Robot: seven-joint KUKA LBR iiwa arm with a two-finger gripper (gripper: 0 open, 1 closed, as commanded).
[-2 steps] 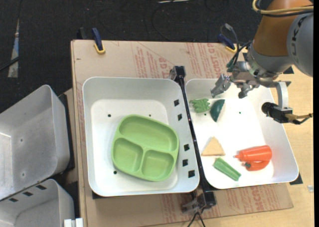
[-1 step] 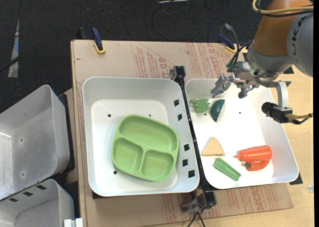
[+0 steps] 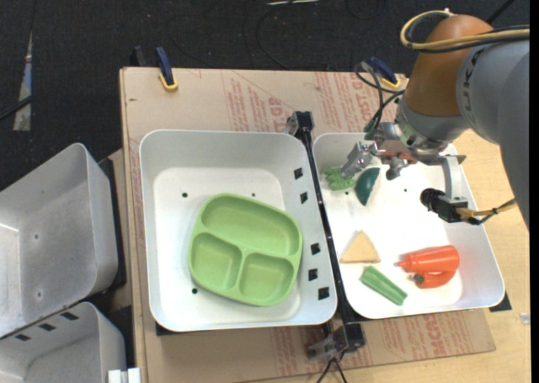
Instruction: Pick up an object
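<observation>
A: Where is the gripper point(image 3: 368, 156)?

B: Upper part of the right bin point(image 3: 472, 293), low over its left end. The grey arm point(image 3: 497, 78) enters from the frame's right.

A: The fingers?

B: Cannot tell how far apart they stand. A dark teal object point(image 3: 367, 185) and a light green piece point(image 3: 340, 178) lie right at the tips; whether either is gripped, I cannot tell.

A: Other items in that bin?

B: A tan wedge point(image 3: 360, 248) at centre, a green stick point(image 3: 384, 285) lower down, an orange-red object point(image 3: 431, 264) to its right.

A: The left bin point(image 3: 160, 204)?

B: 1 green 3-compartment plate point(image 3: 245, 248), lying flat.
</observation>
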